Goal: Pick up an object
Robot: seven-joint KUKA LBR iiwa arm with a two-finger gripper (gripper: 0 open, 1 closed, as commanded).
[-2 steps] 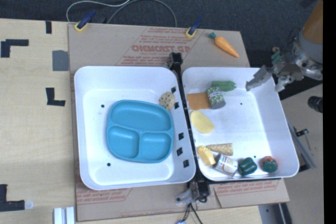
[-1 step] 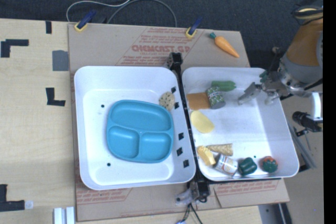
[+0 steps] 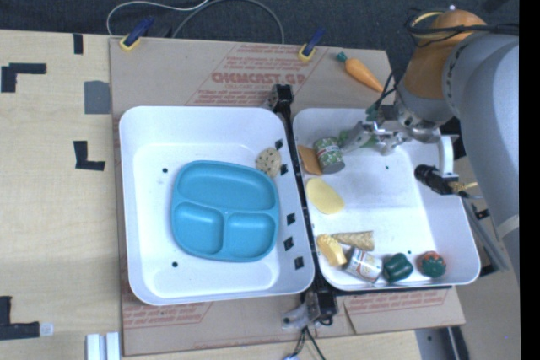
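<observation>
Right bin (image 3: 439, 219), upper left corner: small green can (image 3: 328, 154), tilted, touching an orange wedge (image 3: 309, 160). Gripper (image 3: 348, 138) sits just beside the can, toward its upper right; whether its fingers are open or closed cannot be told. Can judged light, rigid, smooth, likely to roll; best held across its curved sides.

Your view: even, bright overhead light, no hard shadows. White bins (image 3: 135, 181) near blown out, walls lose detail in glare. Soft sheen on blue tray (image 3: 224, 211), faint shadow along its lower rim. Small items in right bin (image 3: 460, 223) cast short, soft shadows. Dark floor at top reads grainy, underexposed. Arm (image 3: 485, 97) at right looks soft, slightly out of focus, being close to lens. Overall resolution low; you get fuzzy edges on small objects, printed cardboard text (image 3: 257, 80) barely legible.
</observation>
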